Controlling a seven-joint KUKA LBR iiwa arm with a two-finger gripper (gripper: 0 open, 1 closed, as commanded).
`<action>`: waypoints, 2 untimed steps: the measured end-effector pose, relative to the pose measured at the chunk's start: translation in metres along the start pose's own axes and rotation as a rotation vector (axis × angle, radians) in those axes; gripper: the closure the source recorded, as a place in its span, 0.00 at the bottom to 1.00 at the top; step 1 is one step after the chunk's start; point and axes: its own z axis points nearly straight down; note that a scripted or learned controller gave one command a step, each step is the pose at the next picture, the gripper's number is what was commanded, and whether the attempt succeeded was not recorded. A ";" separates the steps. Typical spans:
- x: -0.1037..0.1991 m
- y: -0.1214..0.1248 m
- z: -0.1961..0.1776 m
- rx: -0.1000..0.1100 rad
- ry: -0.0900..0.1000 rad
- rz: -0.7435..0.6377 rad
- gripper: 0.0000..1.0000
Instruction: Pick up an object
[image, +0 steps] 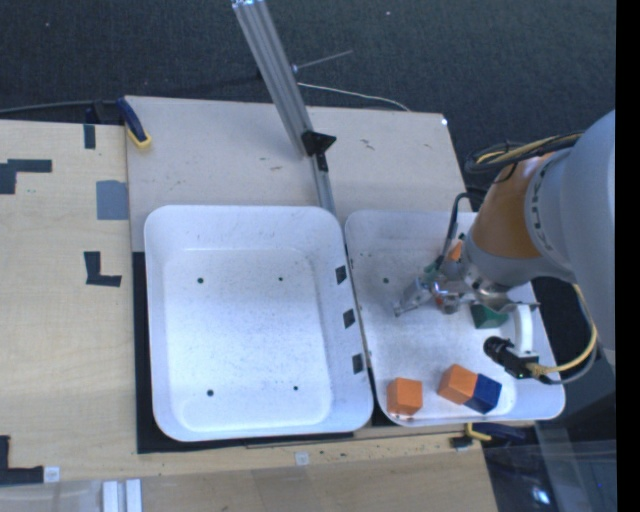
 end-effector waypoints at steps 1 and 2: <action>-0.031 0.041 0.000 0.002 -0.001 0.002 0.00; -0.042 0.085 0.004 0.069 0.024 0.011 0.00</action>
